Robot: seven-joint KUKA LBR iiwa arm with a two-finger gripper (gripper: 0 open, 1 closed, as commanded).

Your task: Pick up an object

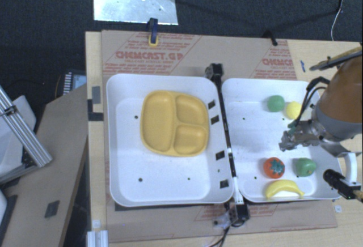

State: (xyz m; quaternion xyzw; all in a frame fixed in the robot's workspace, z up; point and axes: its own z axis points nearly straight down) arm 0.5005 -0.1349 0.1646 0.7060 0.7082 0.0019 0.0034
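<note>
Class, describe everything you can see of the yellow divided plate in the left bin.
The yellow divided plate looks like matte plastic, a rounded square with three compartments: one large on its left, two smaller on its right. It lies flat, slightly rotated, near the middle of the left bin. Only the bin floor touches it.

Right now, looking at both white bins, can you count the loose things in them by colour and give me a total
Yellow: 3, the divided plate, the small ball, the banana
Green: 2, one ball near the top of the right bin, one piece lower down
Orange-red: 1, a round fruit with a teal patch
Total: 6
</note>
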